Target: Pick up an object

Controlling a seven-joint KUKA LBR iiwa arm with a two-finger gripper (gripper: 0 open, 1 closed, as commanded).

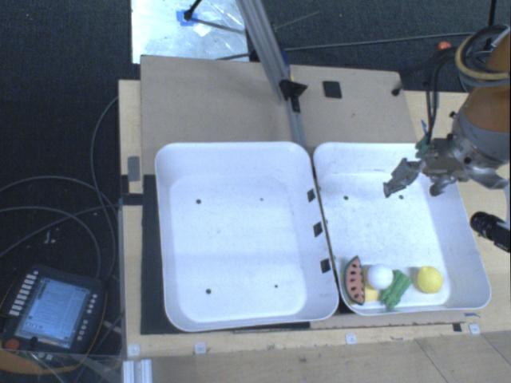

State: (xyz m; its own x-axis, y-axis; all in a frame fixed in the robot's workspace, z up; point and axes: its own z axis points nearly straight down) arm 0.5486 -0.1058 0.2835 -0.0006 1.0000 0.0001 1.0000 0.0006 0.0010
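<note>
Four small toys lie close together along the near edge of the right bin [459,214]. On the left is a watermelon slice [354,281], red with dark seeds and a green rind, standing on its edge and leaning against the bin's left wall. Just beside it sits a white ball [380,277], round and smooth. A small yellow piece [371,295] peeks out under the ball, too hidden to name. Next comes a green toy [395,289], long and bumpy, lying at a slant and touching the ball. A yellow lemon [429,279] rests a little apart on the right, near the bin's right corner
</note>
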